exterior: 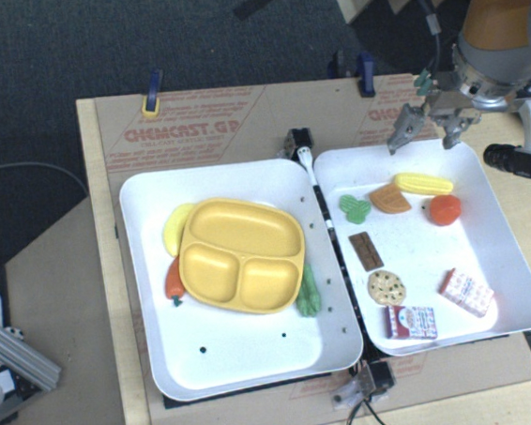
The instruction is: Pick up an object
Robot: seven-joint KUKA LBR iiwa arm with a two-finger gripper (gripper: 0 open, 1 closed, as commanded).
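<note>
Gripper [432, 129] spread wide, holding nothing, above the right bin's [521, 265] far edge.
Nearest pick: toy corn cob [423, 183], just below at the bin's far end. Likely light, hard, slick plastic; grip across its narrow middle.

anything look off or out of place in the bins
The yellow divided tray in the left bin lies askew on top of other items: a yellow piece, a red piece and a green piece poke out from under its edges. Nothing looks spilled or broken.
</note>
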